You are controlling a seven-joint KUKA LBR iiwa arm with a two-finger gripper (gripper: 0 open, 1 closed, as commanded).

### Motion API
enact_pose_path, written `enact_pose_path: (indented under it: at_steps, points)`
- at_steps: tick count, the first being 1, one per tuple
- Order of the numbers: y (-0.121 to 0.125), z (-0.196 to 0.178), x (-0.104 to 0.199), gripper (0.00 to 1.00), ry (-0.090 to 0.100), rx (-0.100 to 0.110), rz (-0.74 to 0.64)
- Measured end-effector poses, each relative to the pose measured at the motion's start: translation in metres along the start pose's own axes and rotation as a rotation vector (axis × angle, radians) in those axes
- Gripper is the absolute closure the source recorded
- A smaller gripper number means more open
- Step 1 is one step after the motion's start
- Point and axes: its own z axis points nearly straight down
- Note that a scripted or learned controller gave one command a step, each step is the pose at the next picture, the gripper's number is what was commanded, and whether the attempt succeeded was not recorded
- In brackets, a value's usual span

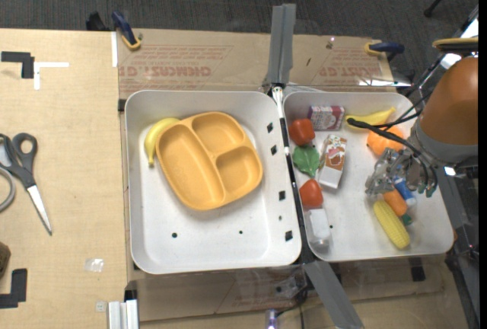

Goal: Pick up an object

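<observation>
Two bins — cardboard print unreadable; gripper grip can't be told.

The right-hand shallow white bin holds a scatter of small toy foods. A yellow plastic corn cob lies slanted near the bin's front right corner, with a small orange carrot-like piece touching its upper end. A yellow banana lies along the back wall, an orange fruit just below it. Toward the left wall sit a red tomato, a green leafy piece, a second red piece, a white-and-red carton and a pink-labelled box.
</observation>
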Motion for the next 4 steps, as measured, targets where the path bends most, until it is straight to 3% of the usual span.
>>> enact_pose_path:
  at_steps: [1,2,3,4]
  points:
    - [-0.0550,0.0091,0.0464,1.00,0.003,-0.001,-0.220]
    - [-0.0546,0.0091,0.0464,0.00,0.003,-0.001,-0.221]
    - [-0.0539,-0.0009,0.0444,1.00,-0.003,0.000,-0.223]
    - [-0.0536,-0.0008,0.0445,0.00,-0.002,-0.001,-0.223]
